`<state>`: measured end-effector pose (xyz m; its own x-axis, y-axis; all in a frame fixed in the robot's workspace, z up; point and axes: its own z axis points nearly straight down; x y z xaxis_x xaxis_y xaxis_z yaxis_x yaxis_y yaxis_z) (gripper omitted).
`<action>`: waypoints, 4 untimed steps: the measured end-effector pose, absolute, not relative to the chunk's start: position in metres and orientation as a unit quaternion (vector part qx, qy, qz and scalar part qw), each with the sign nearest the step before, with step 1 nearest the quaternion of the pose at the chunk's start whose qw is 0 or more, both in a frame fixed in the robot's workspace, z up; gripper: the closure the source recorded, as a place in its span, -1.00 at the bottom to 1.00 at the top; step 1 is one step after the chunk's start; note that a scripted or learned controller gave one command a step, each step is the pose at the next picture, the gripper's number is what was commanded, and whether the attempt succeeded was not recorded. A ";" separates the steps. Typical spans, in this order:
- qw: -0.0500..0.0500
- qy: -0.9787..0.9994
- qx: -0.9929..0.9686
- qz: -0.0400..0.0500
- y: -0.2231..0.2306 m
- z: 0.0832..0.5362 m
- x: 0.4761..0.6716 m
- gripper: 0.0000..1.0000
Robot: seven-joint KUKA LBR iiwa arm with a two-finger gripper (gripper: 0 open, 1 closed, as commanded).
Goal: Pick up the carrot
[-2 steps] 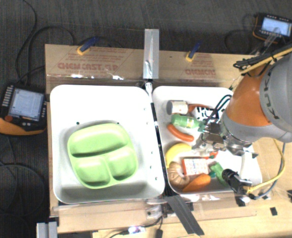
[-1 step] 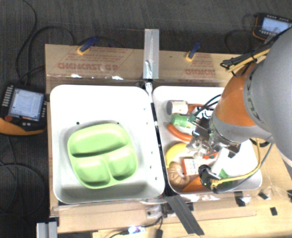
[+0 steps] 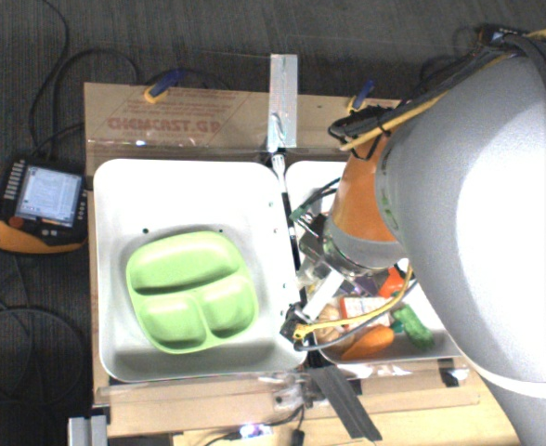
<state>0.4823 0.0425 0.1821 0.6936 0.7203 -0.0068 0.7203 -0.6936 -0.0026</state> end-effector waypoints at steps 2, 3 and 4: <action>0.000 0.690 0.724 -0.002 -0.049 0.247 0.483 1.00; 0.001 0.573 0.819 -0.002 -0.065 0.332 0.484 1.00; 0.001 0.443 0.896 -0.003 0.005 0.337 0.484 1.00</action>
